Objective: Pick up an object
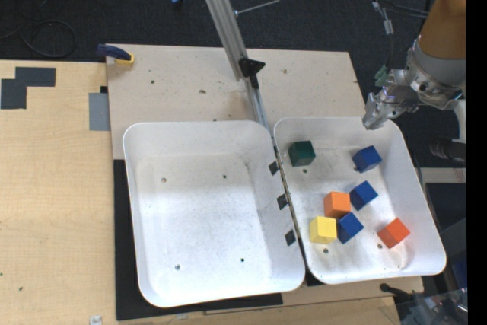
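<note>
The counter [61, 186] is seen from above, pale wood on the left with a lighter board under two shallow white bins. The left bin [152, 148] is set beside the right bin [415, 164], their inner rims touching along a line of small black clips. A long aluminium rail [221, 11] is laid at a slant from the top of the view down to the point where the bins meet.

The arm [445, 27] is brought in from the right, and its claw [375, 114] is held over the far right corner of the right bin, just at the rim. Whether the claw is apart or together cannot be told, and nothing is seen between its tips.

Seven blocks are scattered in the right bin. A dark green block [302, 153] is placed near the bin's left wall. A blue block [367, 158] is found nearest the claw but apart from it. A second blue block [364, 194] is set just beside an orange block [337, 203]. Below these, a yellow block [323, 229] is pressed against a third blue block [350, 227]. An orange-red block [393, 233] is left apart, near the right wall.
</note>
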You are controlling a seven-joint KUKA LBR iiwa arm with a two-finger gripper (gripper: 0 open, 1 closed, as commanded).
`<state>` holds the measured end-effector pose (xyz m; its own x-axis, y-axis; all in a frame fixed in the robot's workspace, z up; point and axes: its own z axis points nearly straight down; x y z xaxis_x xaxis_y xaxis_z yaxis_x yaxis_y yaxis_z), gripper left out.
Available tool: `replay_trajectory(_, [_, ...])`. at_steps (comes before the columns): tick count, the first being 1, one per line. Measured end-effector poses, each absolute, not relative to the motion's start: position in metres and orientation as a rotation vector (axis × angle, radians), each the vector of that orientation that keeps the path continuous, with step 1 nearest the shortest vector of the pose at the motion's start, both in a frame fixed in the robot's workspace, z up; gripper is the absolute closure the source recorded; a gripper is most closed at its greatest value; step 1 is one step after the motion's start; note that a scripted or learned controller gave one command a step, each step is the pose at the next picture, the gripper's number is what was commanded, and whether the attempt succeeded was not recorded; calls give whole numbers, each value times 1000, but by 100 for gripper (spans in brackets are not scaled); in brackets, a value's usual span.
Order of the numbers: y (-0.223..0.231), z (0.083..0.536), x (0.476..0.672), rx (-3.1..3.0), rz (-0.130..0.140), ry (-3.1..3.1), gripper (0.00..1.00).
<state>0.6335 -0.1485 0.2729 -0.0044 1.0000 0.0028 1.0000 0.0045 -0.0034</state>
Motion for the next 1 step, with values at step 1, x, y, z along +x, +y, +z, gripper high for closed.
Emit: replay_trajectory(1, [-104,271,639,-2214,1,-2223,100])
